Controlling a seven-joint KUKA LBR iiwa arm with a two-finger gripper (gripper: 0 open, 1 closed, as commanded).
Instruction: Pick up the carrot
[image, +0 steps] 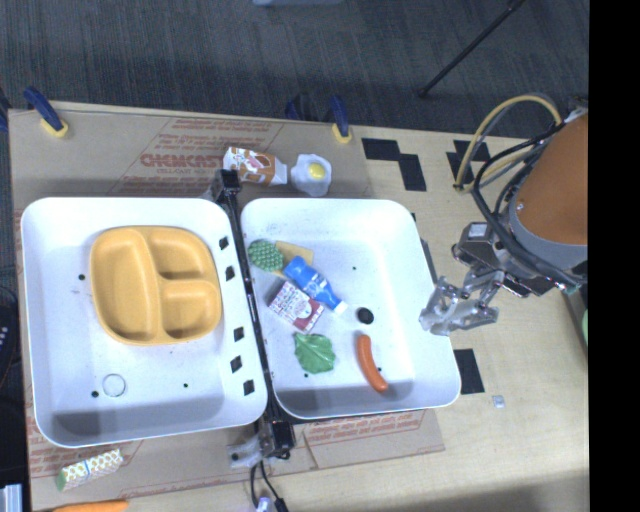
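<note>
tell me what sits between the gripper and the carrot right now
In the camera view, the right bin's white rim and a bare stretch of bin floor lie between the gripper and the carrot; no other item sits there.

You see a grey arm (545, 235) with an orange band (562, 185), yellow and black cables (500, 125), and a silvery metal gripper (455, 312).

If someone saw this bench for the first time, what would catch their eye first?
Probably the big yellow divided plate, lying alone in the left bin. Next, the small clutter in the right bin: an orange carrot near the front edge, a green leafy piece beside it, and a blue bottle further back. The gripper hangs just outside that bin's right rim.
</note>
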